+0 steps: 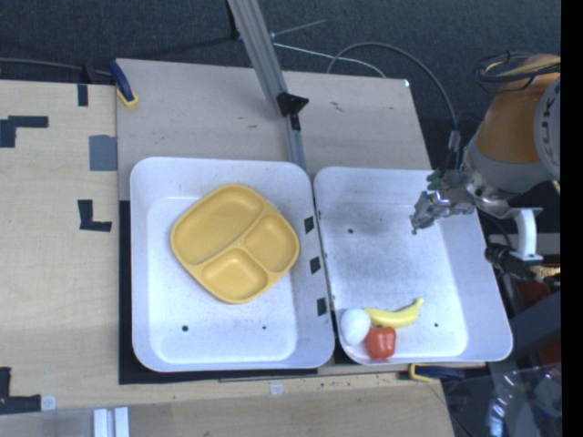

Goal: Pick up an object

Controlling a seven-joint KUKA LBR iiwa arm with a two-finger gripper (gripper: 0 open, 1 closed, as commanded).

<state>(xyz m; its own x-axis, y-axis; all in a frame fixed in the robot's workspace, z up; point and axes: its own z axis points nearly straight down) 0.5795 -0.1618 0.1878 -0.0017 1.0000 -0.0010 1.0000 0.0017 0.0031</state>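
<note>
The right bin (401,253) has open floor across its upper and middle parts; a banana (397,314), egg (354,324) and tomato (382,341) crowd its near-left corner. A yellow tray (234,242) fills the left bin's (150,335) middle.

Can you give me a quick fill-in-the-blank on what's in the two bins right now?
1. The yellow divided plate lies in the ____ bin as the camera sees it.
2. The plate has ____ compartments.
3. The banana, the white egg-shaped object and the red pepper-like object are clustered at the near ____ corner of the right bin.
4. The tool hangs over the ____ bin, apart from that cluster.

Missing words: left; three; left; right
</note>
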